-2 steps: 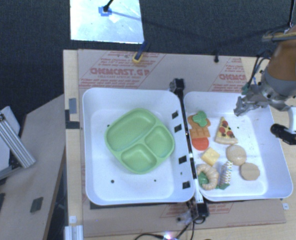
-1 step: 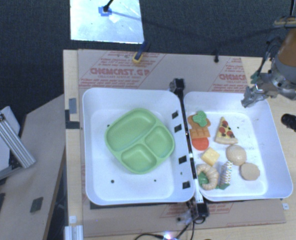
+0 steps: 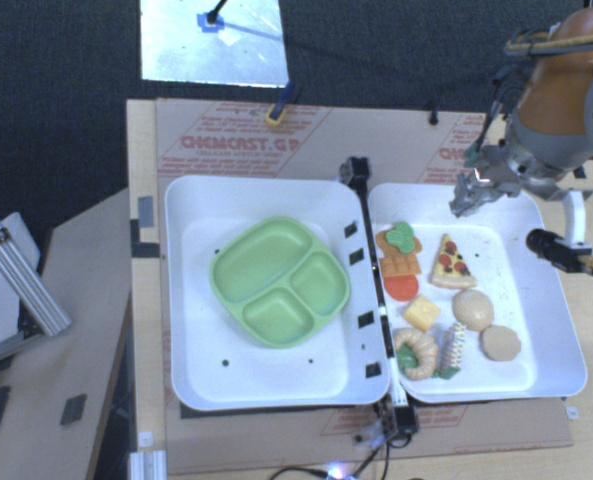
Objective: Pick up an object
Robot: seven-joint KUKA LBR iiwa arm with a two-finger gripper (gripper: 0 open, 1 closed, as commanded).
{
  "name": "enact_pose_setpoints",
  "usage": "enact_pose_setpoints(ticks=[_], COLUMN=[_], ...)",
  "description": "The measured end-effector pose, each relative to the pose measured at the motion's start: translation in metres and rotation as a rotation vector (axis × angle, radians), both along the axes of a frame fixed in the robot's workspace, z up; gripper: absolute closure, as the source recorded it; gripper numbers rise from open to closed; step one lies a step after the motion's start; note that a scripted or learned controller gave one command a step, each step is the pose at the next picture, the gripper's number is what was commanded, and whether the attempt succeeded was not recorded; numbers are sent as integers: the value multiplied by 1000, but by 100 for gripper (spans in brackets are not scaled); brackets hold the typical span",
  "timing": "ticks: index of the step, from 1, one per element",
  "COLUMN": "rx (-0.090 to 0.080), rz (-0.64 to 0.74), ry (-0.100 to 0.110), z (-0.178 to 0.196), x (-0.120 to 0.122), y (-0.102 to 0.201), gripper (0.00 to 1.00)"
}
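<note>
Dark carpet surrounds the bench. Toy food crowds the right bin (image 3: pixel 546 368); the gripper (image 3: pixel 466 200) hovers over that bin's far edge, whether open or closed I cannot tell. The pizza slice (image 3: pixel 452 263) and its neighbours sit tightly, so a descent may nudge several.

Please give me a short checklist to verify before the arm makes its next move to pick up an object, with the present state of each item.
1. Gripper over the right white bin, at its far edge: ok.
2. Nothing held between the gripper fingers: cannot tell.
3. Toy pizza slice lies apart from its neighbours: ok.
4. Round beige toy touches the tan disc: cannot tell.
5. Green divided plate sits in the left white bin, away from the toys: ok.
</note>
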State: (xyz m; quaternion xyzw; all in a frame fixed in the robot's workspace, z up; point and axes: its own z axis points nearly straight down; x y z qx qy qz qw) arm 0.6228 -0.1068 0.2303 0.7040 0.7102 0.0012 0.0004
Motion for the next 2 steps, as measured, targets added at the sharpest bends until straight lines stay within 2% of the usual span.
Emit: enact_pose_setpoints(ticks=[1, 2], rx=[-2, -1], rz=[-4, -3], ry=[0, 0], z=[-13, 5], x=[-1, -7], y=[35, 37], gripper=[100, 100])
